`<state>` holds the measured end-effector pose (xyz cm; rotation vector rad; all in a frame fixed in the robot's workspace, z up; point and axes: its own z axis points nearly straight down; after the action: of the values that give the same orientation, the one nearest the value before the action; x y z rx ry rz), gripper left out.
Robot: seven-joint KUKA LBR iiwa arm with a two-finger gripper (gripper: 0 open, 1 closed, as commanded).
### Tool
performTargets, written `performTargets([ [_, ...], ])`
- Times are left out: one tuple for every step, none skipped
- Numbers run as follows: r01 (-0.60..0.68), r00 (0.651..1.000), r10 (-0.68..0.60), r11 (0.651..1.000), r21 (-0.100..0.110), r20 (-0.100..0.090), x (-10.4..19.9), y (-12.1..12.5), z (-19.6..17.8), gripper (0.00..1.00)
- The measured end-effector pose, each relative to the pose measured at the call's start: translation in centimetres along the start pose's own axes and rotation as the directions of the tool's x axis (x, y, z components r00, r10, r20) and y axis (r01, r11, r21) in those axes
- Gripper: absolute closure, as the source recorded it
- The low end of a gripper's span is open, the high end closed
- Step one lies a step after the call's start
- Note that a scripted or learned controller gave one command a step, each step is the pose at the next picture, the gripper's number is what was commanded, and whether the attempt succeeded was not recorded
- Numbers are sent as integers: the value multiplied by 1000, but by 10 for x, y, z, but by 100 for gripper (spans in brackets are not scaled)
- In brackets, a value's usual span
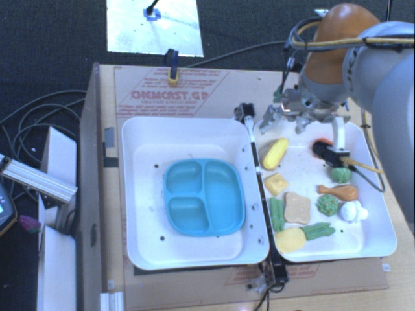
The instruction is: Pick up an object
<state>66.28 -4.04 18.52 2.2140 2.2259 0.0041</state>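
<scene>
I read the plate (204, 196) as sky blue, the corn (275, 153) yellow, the broccoli (328, 204) green, the drumstick (338, 191) orange-brown, the bins (130, 173) white.

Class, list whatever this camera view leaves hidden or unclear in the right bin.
In the camera view:
1. Right bin: its far corner is covered by the arm.
2. Red thing: partly behind the robot's wrist gear, kind unclear.
3. Small white thing beside the drumstick: too small to name.

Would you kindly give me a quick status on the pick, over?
Tool above far end of right bin, nothing visibly held. Yellow corn nearest, just nearside of it. Cheese piece close by corn; nothing on top.
</scene>
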Motion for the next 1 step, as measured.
performTargets([
  [-4,1000,4,1000,3,1,-47,5,101,0],
])
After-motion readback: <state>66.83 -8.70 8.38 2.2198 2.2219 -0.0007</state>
